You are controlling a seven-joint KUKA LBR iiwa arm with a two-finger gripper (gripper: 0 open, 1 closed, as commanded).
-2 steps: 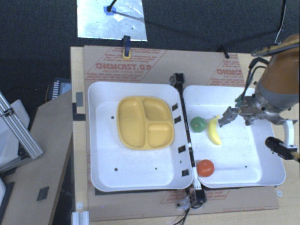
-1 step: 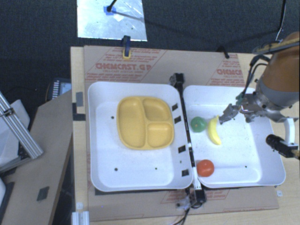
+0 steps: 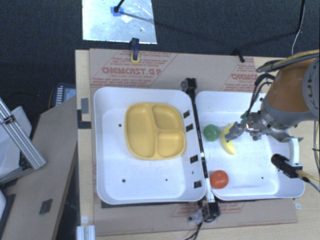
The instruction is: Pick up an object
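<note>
The pincer (image 3: 235,131) hangs low in the right bin (image 3: 260,181), its tips at a yellow banana-like piece (image 3: 228,145); whether they are parted or closed I cannot tell. A green ball (image 3: 211,132) sits just left of it, an orange ball (image 3: 219,179) below-left, near the bin's front.

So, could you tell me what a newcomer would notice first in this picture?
Likely the yellow tray, lying in the middle of the left bin. Next, the arm reaching into the right bin, its hand down at a yellow piece, with a green ball beside it and an orange ball nearer the front.
</note>
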